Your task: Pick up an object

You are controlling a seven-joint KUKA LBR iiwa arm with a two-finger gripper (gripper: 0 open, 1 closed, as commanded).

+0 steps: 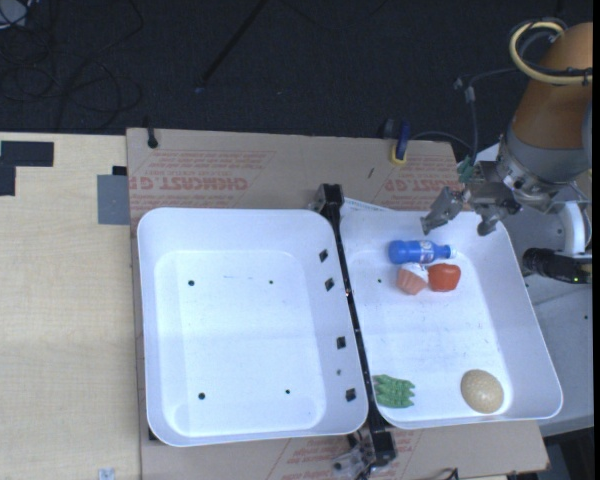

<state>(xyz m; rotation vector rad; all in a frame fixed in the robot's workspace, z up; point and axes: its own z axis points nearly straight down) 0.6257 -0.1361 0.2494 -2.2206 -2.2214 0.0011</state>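
Robot arm's end effector (465, 211) above the far edge of the right bin (510, 318), fingers spread apart, holding and touching nothing.

A small blue bottle (418, 252) with a white label lies on its side in the right bin, just below and left of the end effector. A red piece (443, 277) and an orange piece (411, 282) touch the bottle's near side.

Even, fairly bright light falls from above on both white bins (235, 230), which look slightly washed out, with soft shadows along their inner walls. The dark floor (280, 48) behind stays dim. Focus is mildly soft throughout.
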